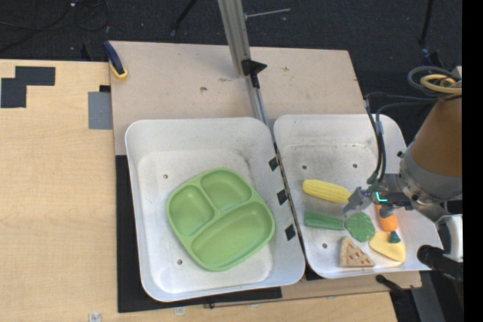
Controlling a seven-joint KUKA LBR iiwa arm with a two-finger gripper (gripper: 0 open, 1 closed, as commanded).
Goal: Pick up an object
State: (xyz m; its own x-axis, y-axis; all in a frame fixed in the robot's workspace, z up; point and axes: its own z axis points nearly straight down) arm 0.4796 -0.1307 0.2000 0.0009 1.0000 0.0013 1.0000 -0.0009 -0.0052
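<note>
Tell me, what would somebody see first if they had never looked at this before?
Probably the big green plate with three sections, lying in the left bin. Next, the toy food bunched in the right bin's near corner: a yellow corn, a green pod, a cracker triangle. The gripper hangs right over that pile, beside the corn.

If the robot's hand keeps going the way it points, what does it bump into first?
Probably the yellow corn. The hand points left across the right bin, and the corn lies just ahead. Height is hard to judge, so it might pass over.
</note>
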